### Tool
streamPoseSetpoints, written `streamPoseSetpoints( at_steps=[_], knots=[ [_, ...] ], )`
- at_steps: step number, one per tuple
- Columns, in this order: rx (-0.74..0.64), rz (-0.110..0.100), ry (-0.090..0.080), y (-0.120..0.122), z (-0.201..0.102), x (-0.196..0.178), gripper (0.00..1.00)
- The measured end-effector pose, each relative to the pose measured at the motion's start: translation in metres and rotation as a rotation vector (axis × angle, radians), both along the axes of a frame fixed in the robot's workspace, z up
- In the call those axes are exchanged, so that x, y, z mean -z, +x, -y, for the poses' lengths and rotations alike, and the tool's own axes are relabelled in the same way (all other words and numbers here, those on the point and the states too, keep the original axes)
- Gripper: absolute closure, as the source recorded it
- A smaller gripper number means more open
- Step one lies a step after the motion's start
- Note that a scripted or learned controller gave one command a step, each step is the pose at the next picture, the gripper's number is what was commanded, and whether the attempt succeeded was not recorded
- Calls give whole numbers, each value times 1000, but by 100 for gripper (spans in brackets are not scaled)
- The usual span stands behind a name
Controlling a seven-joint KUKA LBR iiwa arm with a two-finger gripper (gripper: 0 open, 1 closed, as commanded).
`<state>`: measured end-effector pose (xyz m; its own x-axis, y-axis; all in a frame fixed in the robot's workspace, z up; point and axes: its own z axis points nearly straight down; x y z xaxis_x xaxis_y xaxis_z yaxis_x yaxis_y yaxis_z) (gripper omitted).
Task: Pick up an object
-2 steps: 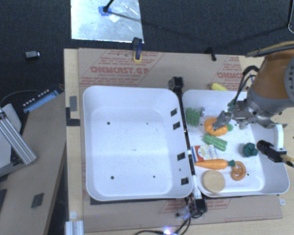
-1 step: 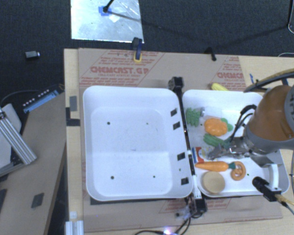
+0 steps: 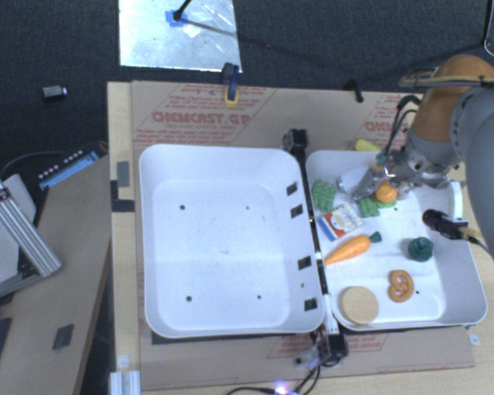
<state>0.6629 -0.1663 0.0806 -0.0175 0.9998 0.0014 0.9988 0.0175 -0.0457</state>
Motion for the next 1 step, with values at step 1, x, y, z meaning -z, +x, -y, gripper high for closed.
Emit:
streamPoseSetpoints(
  at_steps=[1],
  knots=[
    [7,7,1,-2,0,-9,100]
  ],
)
